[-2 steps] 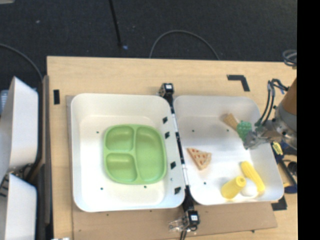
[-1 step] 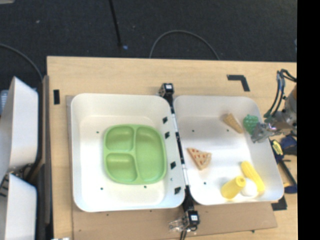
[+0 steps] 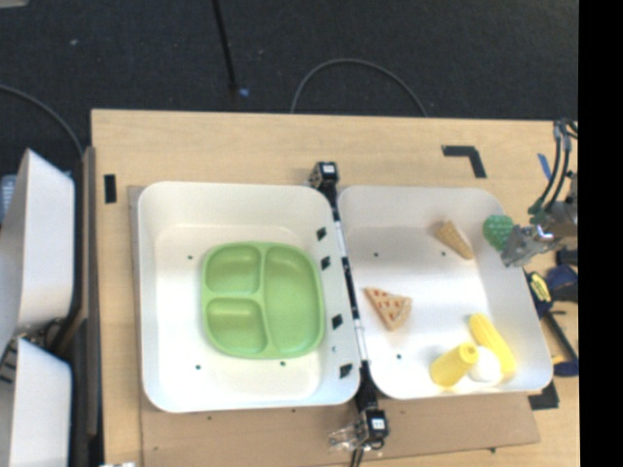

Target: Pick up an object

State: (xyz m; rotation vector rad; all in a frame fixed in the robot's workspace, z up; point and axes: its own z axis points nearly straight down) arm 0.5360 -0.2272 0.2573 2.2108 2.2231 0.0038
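Objects for picking lie in the right bin (image 3: 389,202), and we count five of them; a tan wedge (image 3: 454,238) sits toward the far side, a waffle-patterned orange triangle (image 3: 388,307) lies near the divider, a yellow corn cob (image 3: 492,341) slants along the near right, and just beside it a yellow cup-like piece (image 3: 449,368) touches a small white ball (image 3: 483,369); a green knobbly thing (image 3: 498,228) rests at the bin's right wall, close to the claw (image 3: 521,244); we see the claw's grey metal tip at that right rim, but it is small and blurred, so we cannot tell whether it is open or closed, and we see nothing between its tips; the arm behind it is cut off by the frame edge, with only cables and blue fittings showing; the left bin (image 3: 165,212) holds a light green sectioned plate (image 3: 262,299) with three compartments; both bins sit side by side on the wooden surface (image 3: 195,144), joined along a black-clipped seam; white boxes (image 3: 44,232) stand at the far left, partly cropped.
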